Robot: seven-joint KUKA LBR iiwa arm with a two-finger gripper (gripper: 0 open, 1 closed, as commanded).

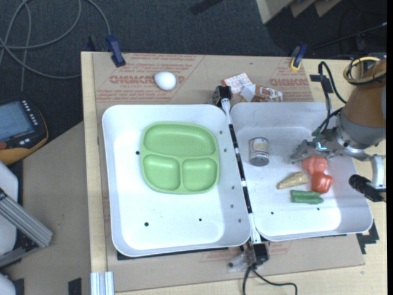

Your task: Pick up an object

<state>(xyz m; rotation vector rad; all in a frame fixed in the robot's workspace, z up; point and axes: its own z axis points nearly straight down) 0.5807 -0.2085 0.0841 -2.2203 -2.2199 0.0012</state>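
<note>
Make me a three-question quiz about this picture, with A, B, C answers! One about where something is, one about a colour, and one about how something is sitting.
1. Where is the green tray?
A. In the left bin
B. In the right bin
C. On the floor

2. What colour is the egg-shaped thing on the cardboard behind the bins?
A. Blue
B. White
C. Black

3. How is the small can sitting?
A. On top of the green tray
B. Between the gripper's fingers
C. On the floor of the right bin, apart from the other things

Answers:
1. A, the tray lies inside the left bin.
2. B, it is plain white against the brown cardboard.
3. C, the can rests in the right bin, with bare white floor between it and the gripper near the red thing.
</note>
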